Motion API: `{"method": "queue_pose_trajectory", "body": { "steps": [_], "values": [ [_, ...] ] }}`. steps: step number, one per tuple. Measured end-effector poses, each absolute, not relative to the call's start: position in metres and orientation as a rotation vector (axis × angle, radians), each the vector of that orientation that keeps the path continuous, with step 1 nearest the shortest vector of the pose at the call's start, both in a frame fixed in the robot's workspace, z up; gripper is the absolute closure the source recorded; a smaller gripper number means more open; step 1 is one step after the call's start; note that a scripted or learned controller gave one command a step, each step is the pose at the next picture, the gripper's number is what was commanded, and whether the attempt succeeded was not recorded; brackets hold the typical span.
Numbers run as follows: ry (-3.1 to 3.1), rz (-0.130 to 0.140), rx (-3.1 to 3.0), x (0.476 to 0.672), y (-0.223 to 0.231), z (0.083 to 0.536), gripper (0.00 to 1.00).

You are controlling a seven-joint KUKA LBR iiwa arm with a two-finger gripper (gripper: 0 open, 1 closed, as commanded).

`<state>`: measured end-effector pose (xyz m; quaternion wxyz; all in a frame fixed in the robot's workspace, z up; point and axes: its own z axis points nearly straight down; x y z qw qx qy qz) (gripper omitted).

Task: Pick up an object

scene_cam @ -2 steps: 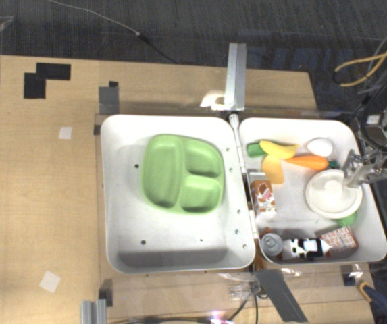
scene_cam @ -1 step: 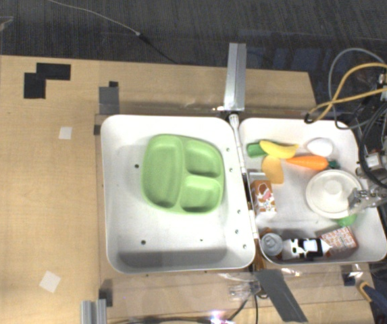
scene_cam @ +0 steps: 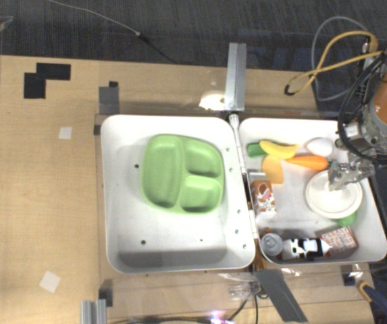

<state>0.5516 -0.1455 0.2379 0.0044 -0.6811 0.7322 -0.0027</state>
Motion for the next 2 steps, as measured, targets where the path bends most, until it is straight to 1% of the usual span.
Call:
{"method": "queue_pose_trajectory", "body": {
  "steps": [1,2],
  "values": [
    [1.913,-0.001,-2.490,0.520,-0.206,0.222,1.00],
    [2.067,-0.005,-2.358,0.550,-0.168,0.252,1.00]
  ]
}}
